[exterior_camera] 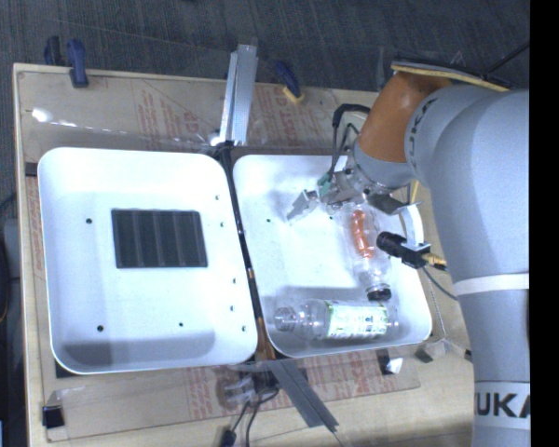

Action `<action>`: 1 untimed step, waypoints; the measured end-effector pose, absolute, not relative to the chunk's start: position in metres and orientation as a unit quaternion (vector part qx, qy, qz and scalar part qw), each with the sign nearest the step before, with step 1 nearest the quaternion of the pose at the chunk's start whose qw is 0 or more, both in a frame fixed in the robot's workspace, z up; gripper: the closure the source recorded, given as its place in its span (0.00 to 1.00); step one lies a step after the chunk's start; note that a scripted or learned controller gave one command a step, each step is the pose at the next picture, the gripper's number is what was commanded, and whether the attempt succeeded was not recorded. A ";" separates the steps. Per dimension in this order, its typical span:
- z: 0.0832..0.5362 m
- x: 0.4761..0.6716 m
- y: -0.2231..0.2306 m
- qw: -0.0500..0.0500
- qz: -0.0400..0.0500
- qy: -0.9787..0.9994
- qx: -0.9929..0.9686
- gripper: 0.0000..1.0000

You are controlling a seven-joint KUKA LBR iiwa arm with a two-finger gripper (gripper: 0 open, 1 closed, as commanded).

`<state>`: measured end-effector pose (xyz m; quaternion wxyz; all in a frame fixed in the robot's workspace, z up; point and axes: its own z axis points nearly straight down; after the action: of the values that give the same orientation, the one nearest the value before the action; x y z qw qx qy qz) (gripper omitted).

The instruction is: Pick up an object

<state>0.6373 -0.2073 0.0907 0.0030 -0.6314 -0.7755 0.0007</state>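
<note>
Arm [466,184]: grey, orange band, "KU" legible low on its body. Right bin [289,250]: holds all items. Green-label bottle [335,320]: lying well below gripper, label text unreadable. Orange bottle [365,250]: just below-right of gripper, apart. Gripper [309,201]: fingers parted slightly, holding nothing, over bin floor.

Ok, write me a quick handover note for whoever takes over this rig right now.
Gripper: low over the upper part of the right bin, arm reaching in from the right. Nothing visibly held; jaws too small to judge.
Things: orange-label bottle lying just right of the gripper, black cap toward the near side; clear bottle with green label lying along the right bin's near wall. Left bin carries a dark grille panel.
Done: no pick visible yet.
Left: grasp and lift one object; the orange-label bottle looks nearest.
</note>
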 end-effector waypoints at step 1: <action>0.204 0.623 -0.209 0.000 0.000 -0.805 -0.593 0.00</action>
<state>0.6233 -0.2094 0.2040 -0.0004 -0.5934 -0.8049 0.0004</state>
